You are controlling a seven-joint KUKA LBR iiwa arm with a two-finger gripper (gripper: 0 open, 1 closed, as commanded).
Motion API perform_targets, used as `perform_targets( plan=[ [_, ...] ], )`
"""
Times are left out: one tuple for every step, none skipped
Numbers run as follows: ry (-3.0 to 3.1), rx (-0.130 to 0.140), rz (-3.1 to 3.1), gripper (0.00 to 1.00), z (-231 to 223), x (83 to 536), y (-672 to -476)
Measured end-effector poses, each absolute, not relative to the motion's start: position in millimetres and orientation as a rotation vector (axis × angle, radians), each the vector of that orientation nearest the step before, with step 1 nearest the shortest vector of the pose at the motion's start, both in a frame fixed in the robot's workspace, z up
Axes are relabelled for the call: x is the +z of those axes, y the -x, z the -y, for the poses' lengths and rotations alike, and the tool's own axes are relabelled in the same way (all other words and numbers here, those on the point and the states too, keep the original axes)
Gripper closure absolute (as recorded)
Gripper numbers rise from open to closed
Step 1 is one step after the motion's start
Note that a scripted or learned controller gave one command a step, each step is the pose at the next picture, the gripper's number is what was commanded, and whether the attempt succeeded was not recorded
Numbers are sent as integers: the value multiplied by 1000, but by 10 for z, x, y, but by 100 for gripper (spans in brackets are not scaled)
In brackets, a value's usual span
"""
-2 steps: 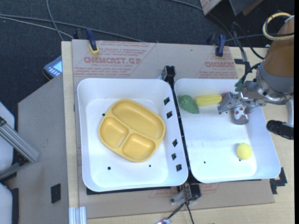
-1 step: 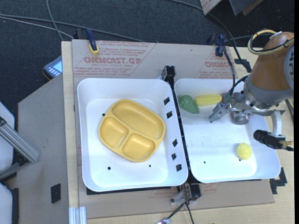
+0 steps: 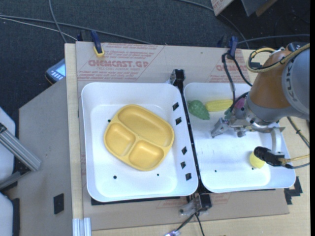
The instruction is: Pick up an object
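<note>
Red block lettering runs across the brown cardboard sheet under the bins; the part that reads clearly is "CHEMCAST GP", with smaller red lines below it too fine to make out, and a second patch of the same red print shows behind the right bin.

The left bin is a shallow white tray with rounded corners and a smooth, slightly glossy floor. On it lies a yellow plastic divided plate, rounded and turned at an angle, with one long compartment and two smaller ones.

Taking the right bin as the landmark: it is the same white moulded shape, touching the left bin along a dark seam with small black tabs. In its far left corner sits a green, lumpy, leaf-like object, and just beside that, toward the arm, a pale yellow elongated object that looks like a corn cob. Near the bin's front right corner lies a small yellow rounded object, partly covered by a black fitting.

The gripper hangs over the middle of the right bin, metal-grey below the orange band of the arm. I cannot tell how far it is open, and nothing is visibly held.

Blue clamps pin the cardboard's far edge.
</note>
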State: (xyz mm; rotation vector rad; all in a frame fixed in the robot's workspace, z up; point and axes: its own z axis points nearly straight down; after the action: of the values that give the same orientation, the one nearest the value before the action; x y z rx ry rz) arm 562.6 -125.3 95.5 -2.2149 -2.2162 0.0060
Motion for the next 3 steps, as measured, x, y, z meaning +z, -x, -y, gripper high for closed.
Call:
perform_targets(
  plan=[
    [2221, -2, 2220, 100, 1262, 1107, -5650],
    [2226, -4, 2223, 100, 1326, 1563, -5641],
    [2224, -6, 2227, 100, 1328, 2075, -5657]
  ],
)
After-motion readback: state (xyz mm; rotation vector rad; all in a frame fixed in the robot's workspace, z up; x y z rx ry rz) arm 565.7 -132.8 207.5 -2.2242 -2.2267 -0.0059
